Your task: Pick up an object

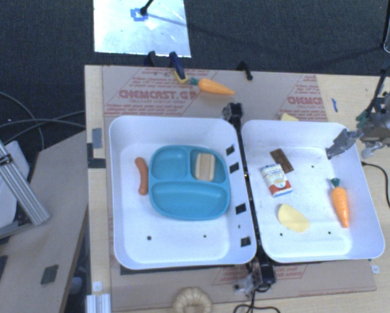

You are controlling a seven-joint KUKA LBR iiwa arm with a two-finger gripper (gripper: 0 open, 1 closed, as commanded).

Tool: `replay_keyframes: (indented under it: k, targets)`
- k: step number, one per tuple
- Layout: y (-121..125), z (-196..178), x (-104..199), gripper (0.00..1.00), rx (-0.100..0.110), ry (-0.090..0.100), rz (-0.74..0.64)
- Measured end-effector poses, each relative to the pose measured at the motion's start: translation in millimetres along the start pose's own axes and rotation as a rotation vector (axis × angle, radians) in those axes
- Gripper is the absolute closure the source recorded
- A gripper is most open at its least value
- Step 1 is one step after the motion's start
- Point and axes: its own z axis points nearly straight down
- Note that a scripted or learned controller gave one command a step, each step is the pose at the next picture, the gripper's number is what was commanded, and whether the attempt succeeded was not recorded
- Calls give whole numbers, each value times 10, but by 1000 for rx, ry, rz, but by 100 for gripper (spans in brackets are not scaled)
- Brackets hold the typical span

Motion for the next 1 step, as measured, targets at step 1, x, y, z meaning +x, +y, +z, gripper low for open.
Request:
replay_keyframes:
  k: [1]
  targets:
    - [20, -54, 4, 0, -10, -2, -2]
